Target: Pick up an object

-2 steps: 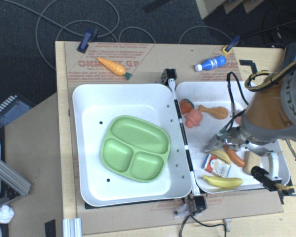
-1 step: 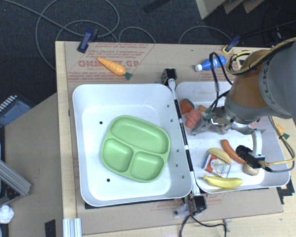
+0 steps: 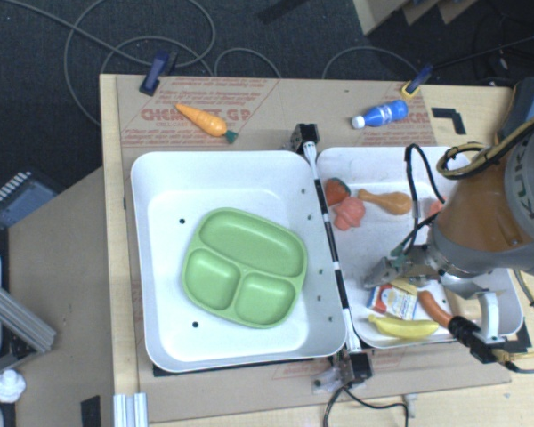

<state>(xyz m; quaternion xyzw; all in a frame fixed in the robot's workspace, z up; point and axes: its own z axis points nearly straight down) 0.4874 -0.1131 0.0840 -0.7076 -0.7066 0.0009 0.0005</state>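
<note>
The tool (image 3: 393, 269) sits low in the right bin (image 3: 374, 163), under the grey and orange arm (image 3: 489, 216); whether it is apart or together I cannot tell, since the wrist hides most of it. Nothing shows clamped in it. Just beside and below it lie a white packet with red print (image 3: 396, 303), a yellow banana (image 3: 403, 328) and a red-orange sausage-like piece (image 3: 434, 307), all crowded together against the bin's near wall. Further up the same bin are a pink toy (image 3: 348, 212), a red piece (image 3: 336, 190) and a tan drumstick (image 3: 384, 201).

The left bin (image 3: 160, 185) holds a green divided plate (image 3: 245, 267). An orange carrot (image 3: 204, 119) and a blue bottle (image 3: 382, 115) lie out on the tabletop (image 3: 267, 96).

The main risk, I judge, is the clutter: closing here could pinch the flat packet's edge and slip, or nudge the banana aside against the wall.
</note>
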